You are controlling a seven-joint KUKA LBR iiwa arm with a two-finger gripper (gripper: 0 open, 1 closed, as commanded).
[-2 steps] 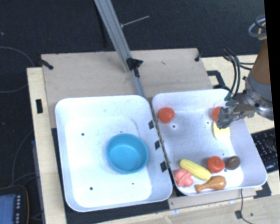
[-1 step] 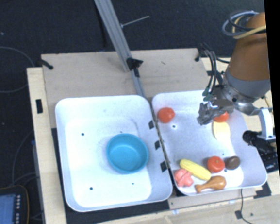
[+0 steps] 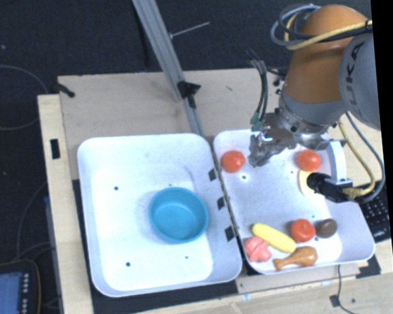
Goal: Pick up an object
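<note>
One tomato [image 3: 233, 160] lies just left of the pincer [image 3: 259, 155]; its state is unclear.

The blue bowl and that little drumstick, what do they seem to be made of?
Blue bowl: probably moulded plastic, one even sky blue with a smooth, slightly matte finish and a thick rounded rim. Drumstick: looks like toy plastic or rubber, uniform orange-brown with a soft sheen; the view is too coarse to tell which.

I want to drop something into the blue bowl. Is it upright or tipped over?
Upright. The blue bowl sits in the left bin with its round opening facing up and its inside visible.
</note>
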